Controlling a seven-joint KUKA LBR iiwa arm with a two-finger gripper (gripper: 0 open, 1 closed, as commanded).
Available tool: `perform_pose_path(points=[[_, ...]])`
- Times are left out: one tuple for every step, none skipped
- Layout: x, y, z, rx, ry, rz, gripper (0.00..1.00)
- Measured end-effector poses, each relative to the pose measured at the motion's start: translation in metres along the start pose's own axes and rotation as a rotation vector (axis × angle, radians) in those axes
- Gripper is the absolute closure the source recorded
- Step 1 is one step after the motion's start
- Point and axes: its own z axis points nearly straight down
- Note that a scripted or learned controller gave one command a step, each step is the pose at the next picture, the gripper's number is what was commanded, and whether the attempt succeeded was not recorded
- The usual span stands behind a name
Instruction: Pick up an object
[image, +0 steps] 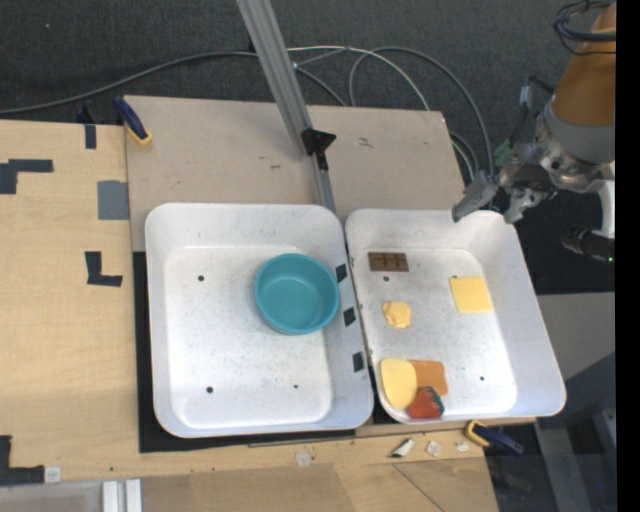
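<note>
My gripper hangs over the far right corner of the right bin, open, with nothing between its fingers. Below it in that bin lie a brown chocolate bar, a flat yellow square and a small yellow lump. At the bin's near edge a pale yellow oval piece, an orange piece and a small red item sit bunched together. A blue bowl stands upright in the left bin, toward its right side.
A grey metal pole slants across the bench behind the bins. Cables loop at the back right. A blue and yellow clamp sits at the back left, another clamp at the front right.
</note>
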Motion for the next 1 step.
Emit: perform_pose_path(points=[[-0.0001, 0.0, 0.0, 0.0, 0.0, 0.0, 0.0]])
